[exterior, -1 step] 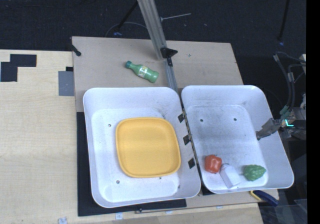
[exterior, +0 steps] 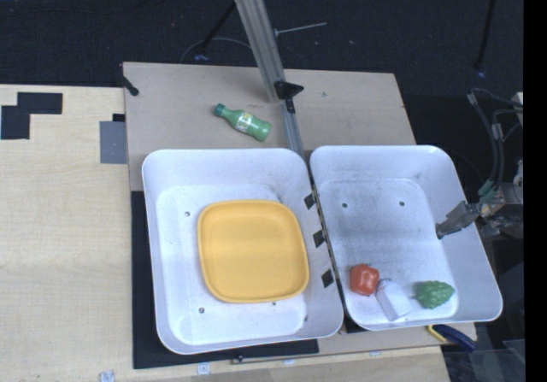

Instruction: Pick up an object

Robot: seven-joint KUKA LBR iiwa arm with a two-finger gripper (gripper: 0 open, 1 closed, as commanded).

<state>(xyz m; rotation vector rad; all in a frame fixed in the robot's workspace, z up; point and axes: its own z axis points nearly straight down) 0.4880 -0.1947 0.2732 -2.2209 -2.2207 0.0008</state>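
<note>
The right bin [exterior: 385,168] holds a red pepper-like toy [exterior: 364,279], a small white object [exterior: 392,300] and a green leafy toy [exterior: 434,293], all bunched near its front edge. A square yellow plate [exterior: 253,249] lies in the left bin [exterior: 171,175]. My gripper [exterior: 453,223] pokes in at the right bin's right rim, well behind the green toy, with nothing visibly in it. Most of the arm is off the right edge.
A green bottle [exterior: 243,121] lies on its side on the bench behind the left bin. A slanted metal post [exterior: 261,30] rises behind the bins' shared wall. Cables hang at the far right [exterior: 497,141].
</note>
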